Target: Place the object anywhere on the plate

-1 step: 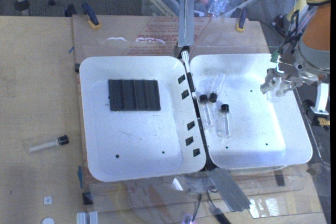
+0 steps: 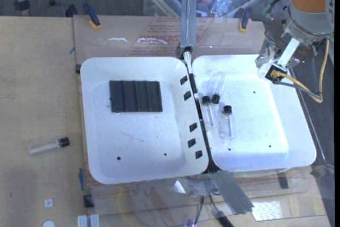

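The pale wooden counter point(image 2: 37, 87) stretched wide and bare to the left of two shallow white bins set side by side. In the left bin point(image 2: 138, 146) I saw plenty of open floor around the dark, ribbed rectangular plate point(image 2: 135, 96), which lay flat near the bin's upper left. The right bin point(image 2: 265, 125) held three clear vials point(image 2: 228, 124) with black caps, clustered near its left wall, well apart from the plate. A fourth capped vial point(image 2: 48, 144) lay out on the counter. The gripper point(image 2: 270, 64) hung over the right bin's upper right corner, touching nothing I could see; I could not tell whether it was open or closed.
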